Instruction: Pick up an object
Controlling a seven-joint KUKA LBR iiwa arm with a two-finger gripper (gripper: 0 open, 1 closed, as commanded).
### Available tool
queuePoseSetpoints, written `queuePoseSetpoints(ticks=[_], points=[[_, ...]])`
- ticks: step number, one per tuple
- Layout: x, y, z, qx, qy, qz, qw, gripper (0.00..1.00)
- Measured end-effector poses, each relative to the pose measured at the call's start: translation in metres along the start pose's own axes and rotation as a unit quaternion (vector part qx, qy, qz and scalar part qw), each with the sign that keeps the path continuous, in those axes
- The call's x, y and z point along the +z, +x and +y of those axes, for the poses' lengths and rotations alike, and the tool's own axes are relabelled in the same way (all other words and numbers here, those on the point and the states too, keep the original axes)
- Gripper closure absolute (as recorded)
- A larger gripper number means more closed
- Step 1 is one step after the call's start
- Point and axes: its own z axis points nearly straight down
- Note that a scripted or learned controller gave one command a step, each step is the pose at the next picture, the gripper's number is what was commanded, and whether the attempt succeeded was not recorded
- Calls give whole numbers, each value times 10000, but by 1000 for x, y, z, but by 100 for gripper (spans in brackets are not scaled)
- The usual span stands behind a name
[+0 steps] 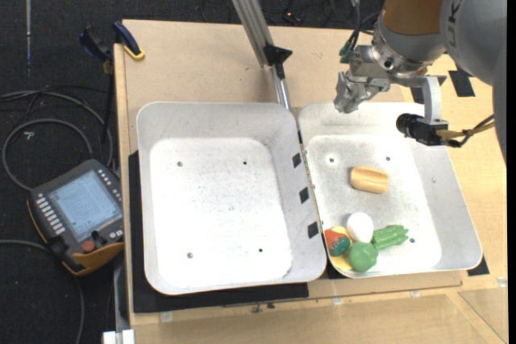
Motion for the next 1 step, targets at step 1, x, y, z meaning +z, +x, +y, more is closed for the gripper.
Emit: queuePoseSetpoints(ticks=[1], points=[[-1, 58, -5, -4, 0, 1, 10000, 100]])
